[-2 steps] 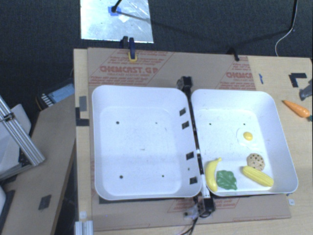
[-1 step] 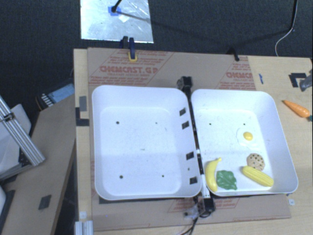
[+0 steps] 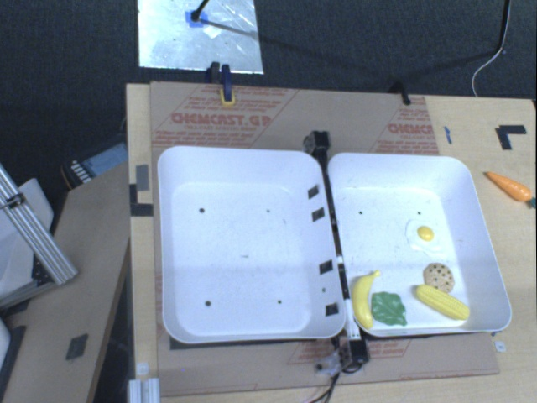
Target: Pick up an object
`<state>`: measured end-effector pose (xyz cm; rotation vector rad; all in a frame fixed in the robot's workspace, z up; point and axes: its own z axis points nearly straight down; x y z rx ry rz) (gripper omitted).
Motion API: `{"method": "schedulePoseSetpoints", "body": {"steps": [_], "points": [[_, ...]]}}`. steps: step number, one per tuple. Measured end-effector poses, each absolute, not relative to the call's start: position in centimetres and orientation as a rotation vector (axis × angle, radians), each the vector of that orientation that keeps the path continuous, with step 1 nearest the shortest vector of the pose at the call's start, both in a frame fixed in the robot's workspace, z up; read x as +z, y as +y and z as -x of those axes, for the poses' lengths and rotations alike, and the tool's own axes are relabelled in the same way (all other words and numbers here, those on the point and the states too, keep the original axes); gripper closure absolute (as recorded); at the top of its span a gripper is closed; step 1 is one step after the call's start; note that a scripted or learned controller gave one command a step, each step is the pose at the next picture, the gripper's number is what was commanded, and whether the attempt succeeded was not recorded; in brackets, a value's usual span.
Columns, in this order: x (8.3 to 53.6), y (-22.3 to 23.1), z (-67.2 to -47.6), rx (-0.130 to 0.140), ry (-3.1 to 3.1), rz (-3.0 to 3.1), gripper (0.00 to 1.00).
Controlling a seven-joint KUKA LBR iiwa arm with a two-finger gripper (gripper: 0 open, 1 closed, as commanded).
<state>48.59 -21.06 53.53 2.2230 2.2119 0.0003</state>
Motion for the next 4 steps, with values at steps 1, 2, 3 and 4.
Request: {"method": "schedulePoseSetpoints", "body": {"steps": [1, 2, 3, 4], "points": [[53.6, -20.5, -59.0, 0.005, 2.224, -2.206, 0.00], [53.6, -20.5, -65.6, 0.004, 2.224, -2.208, 0.00], [54.7, -20.5, -65.4, 0.003, 2.227, -2.206, 1.00], [49.3, -10.4, -66.9, 0.001, 2.236, -2.210, 1.00]]}}
